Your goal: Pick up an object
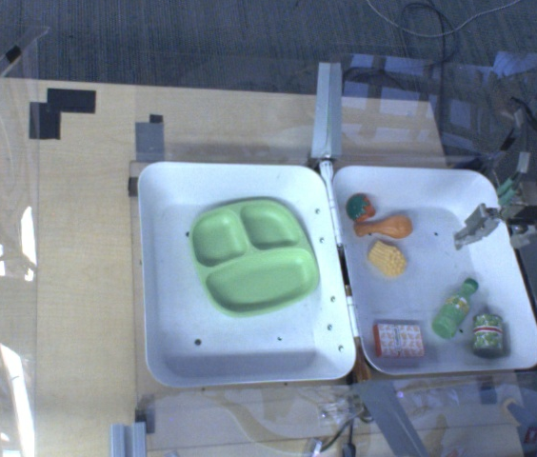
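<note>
From my seat, the right bin point(440, 184) had its widest open floor along the top edge and in the middle, between the corn piece point(387, 258) and the green bottle point(455, 308). The orange drumstick point(384, 226) and the red-green fruit point(360, 206) crowded the left wall. The red box point(399, 340), the bottle and the dark can point(488, 335) lined the near edge, close together. The gripper point(478, 227) hung over the right side, clear of all items.
</note>
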`<state>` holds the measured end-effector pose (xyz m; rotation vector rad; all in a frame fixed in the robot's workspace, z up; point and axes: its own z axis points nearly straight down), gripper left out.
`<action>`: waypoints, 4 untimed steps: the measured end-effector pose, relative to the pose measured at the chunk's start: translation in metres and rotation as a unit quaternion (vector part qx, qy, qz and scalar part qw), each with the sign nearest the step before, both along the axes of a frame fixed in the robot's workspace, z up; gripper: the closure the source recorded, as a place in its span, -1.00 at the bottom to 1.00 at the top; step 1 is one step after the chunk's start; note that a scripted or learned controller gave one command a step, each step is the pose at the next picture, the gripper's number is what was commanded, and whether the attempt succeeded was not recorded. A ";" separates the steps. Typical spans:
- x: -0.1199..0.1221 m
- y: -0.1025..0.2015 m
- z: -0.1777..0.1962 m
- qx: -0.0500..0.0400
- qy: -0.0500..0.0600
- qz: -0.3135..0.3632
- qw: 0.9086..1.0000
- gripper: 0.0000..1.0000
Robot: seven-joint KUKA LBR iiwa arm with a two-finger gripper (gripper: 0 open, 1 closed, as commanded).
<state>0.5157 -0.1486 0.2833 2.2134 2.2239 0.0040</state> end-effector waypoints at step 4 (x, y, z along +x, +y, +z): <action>0.018 0.032 -0.084 0.000 -0.001 0.004 1.000 1.00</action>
